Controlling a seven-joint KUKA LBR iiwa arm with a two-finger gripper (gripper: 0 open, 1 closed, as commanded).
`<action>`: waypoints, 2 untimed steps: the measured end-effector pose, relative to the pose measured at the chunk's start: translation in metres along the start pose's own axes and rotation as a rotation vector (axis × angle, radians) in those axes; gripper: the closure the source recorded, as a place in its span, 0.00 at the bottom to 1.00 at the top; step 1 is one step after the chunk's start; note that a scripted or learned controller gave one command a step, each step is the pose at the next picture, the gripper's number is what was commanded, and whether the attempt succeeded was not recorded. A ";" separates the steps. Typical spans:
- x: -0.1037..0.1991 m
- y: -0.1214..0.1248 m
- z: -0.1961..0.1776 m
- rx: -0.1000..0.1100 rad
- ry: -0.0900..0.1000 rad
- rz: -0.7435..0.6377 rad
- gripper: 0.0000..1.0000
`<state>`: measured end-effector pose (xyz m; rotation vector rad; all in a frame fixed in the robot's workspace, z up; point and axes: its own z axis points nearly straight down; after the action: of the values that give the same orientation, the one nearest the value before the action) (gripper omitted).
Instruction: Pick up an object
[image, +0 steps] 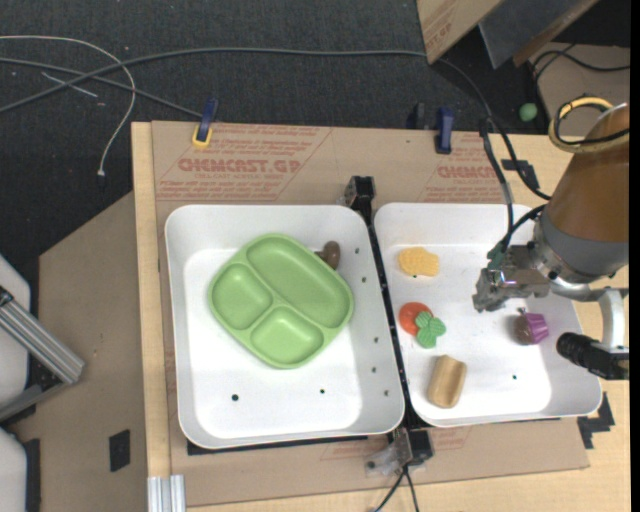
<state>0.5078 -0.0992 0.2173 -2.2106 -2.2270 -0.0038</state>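
Presently the gripper (497, 287) hangs over the right bin (470, 222), its grip state unreadable, beside the purple toy (532, 327), probably its target, lying loose on that bin's floor.

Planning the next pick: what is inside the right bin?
The right bin holds a yellow piece, a red and green piece, a tan cylinder and a purple piece. The gripper hangs above it, covering the floor beneath.
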 end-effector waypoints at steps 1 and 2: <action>0.054 0.012 -0.012 -0.004 -0.001 0.000 1.00; 0.107 0.022 0.000 0.000 -0.002 0.001 1.00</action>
<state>0.5286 0.0083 0.2179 -2.2130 -2.2266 -0.0022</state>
